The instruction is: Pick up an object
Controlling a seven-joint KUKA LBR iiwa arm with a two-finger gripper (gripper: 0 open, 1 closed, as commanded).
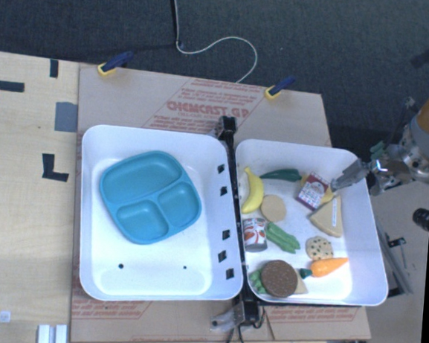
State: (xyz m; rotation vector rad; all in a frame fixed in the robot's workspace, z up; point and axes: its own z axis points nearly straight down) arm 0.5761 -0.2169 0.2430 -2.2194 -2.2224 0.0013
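Two shallow white bins side by side on a cardboard sheet (205,110) atop the bench, divided by a black clip strip (229,213). Left bin (90,268): one blue sectioned plate (150,196) toward its far-left corner; near edge and right side bare white floor, ample room. Right bin (361,284): crowded. Along its left wall, banana (253,190), small can (254,233) below it. Near far edge, dark green pepper (281,174), red-labelled packet (312,190). Centre, round tan cracker (274,209), green pod (282,237). Toward right wall, cheese wedge (329,217), cookie (317,248), carrot (328,267). Near edge, brown burger patty (278,278) over a green leaf. Little bare floor apart from the near-right corner. Gripper (346,178) over the far-right corner of the right bin, just above the cheese wedge and beside the packet, nothing seen between its fingers; degree of opening cannot be told. Grey wrist and orange band beyond the bin's right wall.
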